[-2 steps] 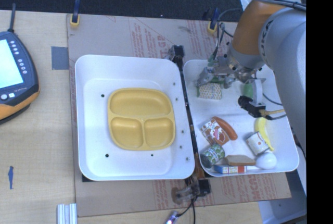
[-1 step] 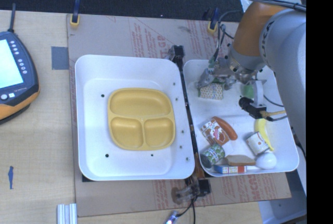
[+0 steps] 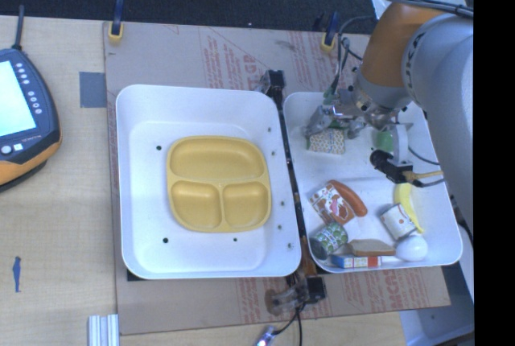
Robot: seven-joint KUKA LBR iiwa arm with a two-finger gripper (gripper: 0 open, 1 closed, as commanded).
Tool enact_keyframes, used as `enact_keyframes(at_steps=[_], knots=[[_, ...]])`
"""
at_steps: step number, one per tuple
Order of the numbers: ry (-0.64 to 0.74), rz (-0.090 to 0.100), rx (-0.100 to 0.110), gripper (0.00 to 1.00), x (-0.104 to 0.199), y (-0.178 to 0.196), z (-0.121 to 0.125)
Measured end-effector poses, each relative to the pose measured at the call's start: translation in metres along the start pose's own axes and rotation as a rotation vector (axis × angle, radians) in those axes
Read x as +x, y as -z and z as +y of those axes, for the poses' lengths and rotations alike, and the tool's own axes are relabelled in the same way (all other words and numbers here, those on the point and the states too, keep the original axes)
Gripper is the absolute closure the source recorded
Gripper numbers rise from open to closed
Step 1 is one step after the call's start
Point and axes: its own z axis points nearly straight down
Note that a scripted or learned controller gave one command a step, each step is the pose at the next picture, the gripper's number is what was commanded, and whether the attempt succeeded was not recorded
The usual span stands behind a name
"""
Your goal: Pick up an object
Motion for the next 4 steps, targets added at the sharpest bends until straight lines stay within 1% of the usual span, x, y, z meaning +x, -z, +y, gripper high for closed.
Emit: enact_keyframes(at_steps=[2,3,4], knots=[[0.001,0.001,0.004,0.00,0.0106,-0.0003,-0.0004],[0.000,0.000,0.001,0.00,0.0029,-0.0001,-0.0001],[0.000,0.000,0.001,0.00,0.0025,-0.0001,-0.0001]])
